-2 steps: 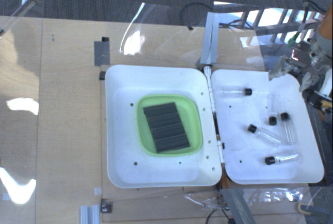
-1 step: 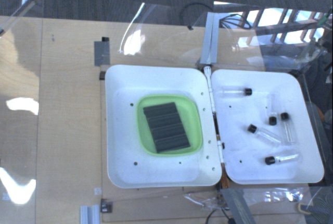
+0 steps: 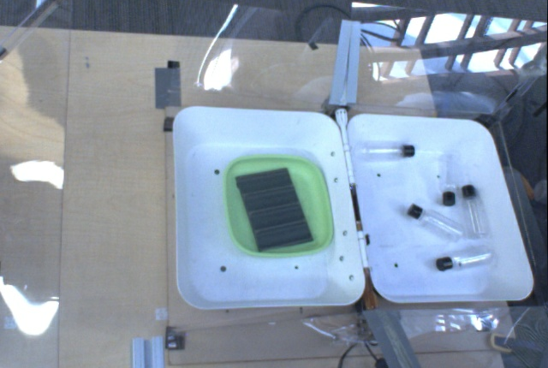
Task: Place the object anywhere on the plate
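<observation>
Dark ribbed block (image 3: pixel 273 209) lies flat on the green plate (image 3: pixel 322 212).

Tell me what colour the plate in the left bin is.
Light green, seen in the camera view: the plate has a dark grey ribbed block on it.

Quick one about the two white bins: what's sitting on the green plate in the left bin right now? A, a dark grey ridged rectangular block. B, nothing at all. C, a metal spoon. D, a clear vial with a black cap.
A: a dark grey ridged block lies tilted on the green plate in the left bin, while the black-capped clear vials lie in the right bin.
</observation>
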You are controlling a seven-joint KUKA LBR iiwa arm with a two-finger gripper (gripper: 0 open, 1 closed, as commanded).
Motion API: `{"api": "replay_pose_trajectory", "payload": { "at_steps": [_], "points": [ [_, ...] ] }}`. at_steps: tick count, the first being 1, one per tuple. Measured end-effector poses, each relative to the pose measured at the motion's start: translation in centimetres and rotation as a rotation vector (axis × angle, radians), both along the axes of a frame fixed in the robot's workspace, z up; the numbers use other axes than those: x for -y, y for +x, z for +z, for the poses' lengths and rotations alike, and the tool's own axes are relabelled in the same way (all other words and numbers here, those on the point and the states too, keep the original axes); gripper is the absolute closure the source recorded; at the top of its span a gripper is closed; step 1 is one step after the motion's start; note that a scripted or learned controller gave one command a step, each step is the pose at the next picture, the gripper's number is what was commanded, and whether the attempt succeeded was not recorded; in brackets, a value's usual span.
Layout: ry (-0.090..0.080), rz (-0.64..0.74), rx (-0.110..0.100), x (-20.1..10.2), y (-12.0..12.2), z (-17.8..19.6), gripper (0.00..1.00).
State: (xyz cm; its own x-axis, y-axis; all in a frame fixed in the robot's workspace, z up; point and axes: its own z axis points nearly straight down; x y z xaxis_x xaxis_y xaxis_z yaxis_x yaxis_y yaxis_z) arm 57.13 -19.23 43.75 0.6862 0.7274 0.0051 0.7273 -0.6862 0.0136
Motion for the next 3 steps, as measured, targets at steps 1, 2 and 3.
{"api": "replay_pose_trajectory", "payload": {
  "at_steps": [1, 2, 3],
  "points": [
    [0.0, 0.0, -0.001, 0.0, -0.01, -0.03, 0.0],
    [0.0, 0.0, -0.001, 0.0, -0.01, -0.04, 0.0],
    [0.0, 0.0, -0.002, 0.0, -0.01, -0.04, 0.0]
  ]
}}
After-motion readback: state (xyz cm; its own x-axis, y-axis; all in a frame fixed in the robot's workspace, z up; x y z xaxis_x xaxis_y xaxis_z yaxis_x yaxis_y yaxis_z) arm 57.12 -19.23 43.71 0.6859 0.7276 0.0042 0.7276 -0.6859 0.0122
